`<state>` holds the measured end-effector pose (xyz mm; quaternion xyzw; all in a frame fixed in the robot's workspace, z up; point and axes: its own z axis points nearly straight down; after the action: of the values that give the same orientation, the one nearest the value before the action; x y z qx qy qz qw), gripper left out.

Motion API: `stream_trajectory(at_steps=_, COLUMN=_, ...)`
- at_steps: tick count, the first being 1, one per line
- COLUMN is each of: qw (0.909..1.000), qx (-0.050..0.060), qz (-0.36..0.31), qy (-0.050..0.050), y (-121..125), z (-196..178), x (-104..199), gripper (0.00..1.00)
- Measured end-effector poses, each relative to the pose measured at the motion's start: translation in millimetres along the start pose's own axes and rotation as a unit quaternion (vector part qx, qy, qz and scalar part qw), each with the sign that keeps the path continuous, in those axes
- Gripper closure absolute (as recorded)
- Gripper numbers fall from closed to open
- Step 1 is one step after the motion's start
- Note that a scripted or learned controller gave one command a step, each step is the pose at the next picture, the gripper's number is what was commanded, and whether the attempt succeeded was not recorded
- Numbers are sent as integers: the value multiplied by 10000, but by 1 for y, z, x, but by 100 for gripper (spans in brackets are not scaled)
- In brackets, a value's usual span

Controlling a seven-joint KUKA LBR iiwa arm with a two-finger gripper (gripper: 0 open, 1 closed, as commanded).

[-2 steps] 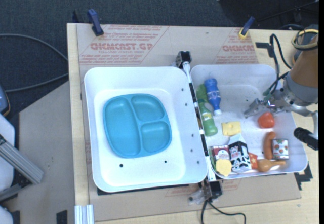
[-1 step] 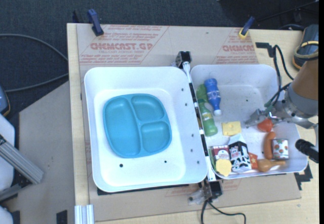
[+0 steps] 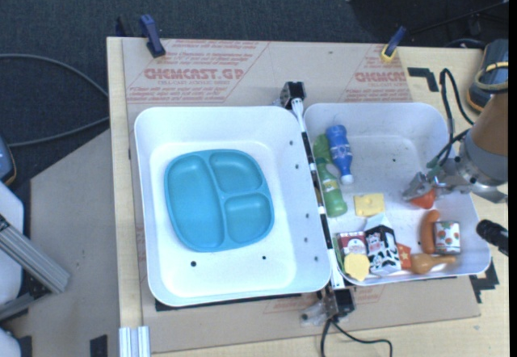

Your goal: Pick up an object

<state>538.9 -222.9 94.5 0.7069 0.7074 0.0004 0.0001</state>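
The arm enters from the right edge of the frame, and its gripper [image 3: 423,188] sits low over the right bin [image 3: 380,115], toward that bin's right side. Just at the fingertips lies a small orange-red object [image 3: 424,201], touching or nearly touching them; whether it sits between the fingers or merely under them I cannot tell, and the finger opening is too small and blurred to read.

Nothing looks lifted yet, so the pick seems to be at the reach-and-grasp stage, with closing (if not done) and raising left to do.

The other candidates all rest on the right bin's floor: a blue bottle [image 3: 338,150] and a green bottle [image 3: 329,186] along its left wall, a yellow wedge like cheese [image 3: 370,205] at the centre, a black-and-white carton [image 3: 382,249] and a red-and-white packet [image 3: 351,246] at the lower left, a small can [image 3: 447,237] and an orange carrot-like piece [image 3: 428,263] at the lower right.

The left bin [image 3: 161,137] holds a blue divided plate [image 3: 218,199], well apart from the gripper.
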Motion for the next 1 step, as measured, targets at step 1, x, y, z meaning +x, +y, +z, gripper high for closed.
stream_trajectory(at_steps=1, qw=10000, qx=-6, qz=-3, qy=-3, y=55, z=10, x=57, gripper=100)
